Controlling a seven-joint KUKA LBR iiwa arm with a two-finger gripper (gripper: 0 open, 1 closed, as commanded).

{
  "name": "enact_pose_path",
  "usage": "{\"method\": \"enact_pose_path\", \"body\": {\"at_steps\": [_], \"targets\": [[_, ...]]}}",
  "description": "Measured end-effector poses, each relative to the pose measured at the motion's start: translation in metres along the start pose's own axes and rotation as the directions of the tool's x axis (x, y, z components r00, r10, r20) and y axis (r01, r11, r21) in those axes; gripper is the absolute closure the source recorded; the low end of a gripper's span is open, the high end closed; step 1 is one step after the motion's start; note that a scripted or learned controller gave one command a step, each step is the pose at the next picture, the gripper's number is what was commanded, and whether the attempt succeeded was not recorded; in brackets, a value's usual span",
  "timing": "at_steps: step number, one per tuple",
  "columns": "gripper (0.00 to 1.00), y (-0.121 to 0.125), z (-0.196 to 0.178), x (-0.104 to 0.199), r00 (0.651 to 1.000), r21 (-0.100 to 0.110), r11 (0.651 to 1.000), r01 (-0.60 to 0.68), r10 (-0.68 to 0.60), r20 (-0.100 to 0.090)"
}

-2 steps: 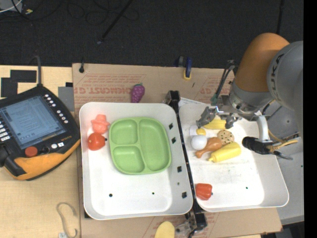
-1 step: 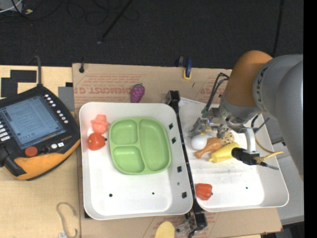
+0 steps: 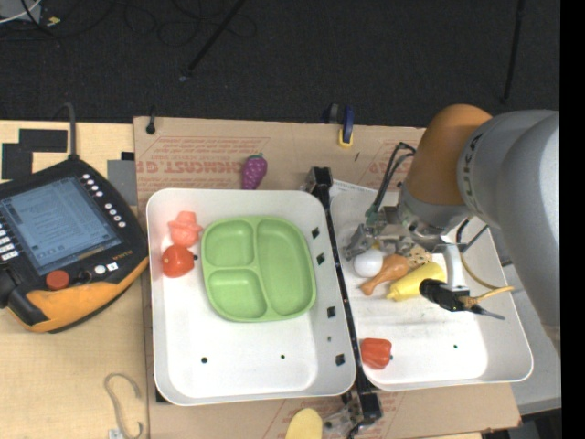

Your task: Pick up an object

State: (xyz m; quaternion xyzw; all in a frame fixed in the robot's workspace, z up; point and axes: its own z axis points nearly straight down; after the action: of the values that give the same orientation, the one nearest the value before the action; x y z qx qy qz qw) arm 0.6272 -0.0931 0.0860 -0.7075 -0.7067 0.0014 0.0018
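**White egg** (image 3: 367,264): lies in the right bin (image 3: 439,346), just past the right rim of the green divided plate (image 3: 258,269) and level with the plate's middle.

**Claw** (image 3: 366,245): sits just above the egg in the view. Whether it is open or closed cannot be told (the wrist hardware crowds that spot).

**Farther right of the plate:** an orange-brown drumstick-shaped toy (image 3: 388,273) lies close beside the egg. Next to it is a yellow toy (image 3: 416,283).

**Red pepper** (image 3: 376,352): lies off the plate's lower right corner, near the right bin's left wall.

**Left bin** (image 3: 238,364): holds the plate itself. At the plate's left rim are a red tomato (image 3: 177,262) and, just above it, a pink toy (image 3: 185,229).

**Purple grapes** (image 3: 254,170): lie above the plate, outside both bins, on the cardboard-covered surface (image 3: 201,154).
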Motion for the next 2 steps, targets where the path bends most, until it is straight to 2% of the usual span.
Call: {"method": "enact_pose_path", "body": {"at_steps": [1, 2], "targets": [[1.00, 0.001, -0.014, -0.002, 1.000, -0.003, 1.000, -0.005, 0.005, 0.001], [1.00, -0.007, -0.062, -0.008, 1.000, -0.006, 1.000, -0.007, 0.007, 0.001]]}}
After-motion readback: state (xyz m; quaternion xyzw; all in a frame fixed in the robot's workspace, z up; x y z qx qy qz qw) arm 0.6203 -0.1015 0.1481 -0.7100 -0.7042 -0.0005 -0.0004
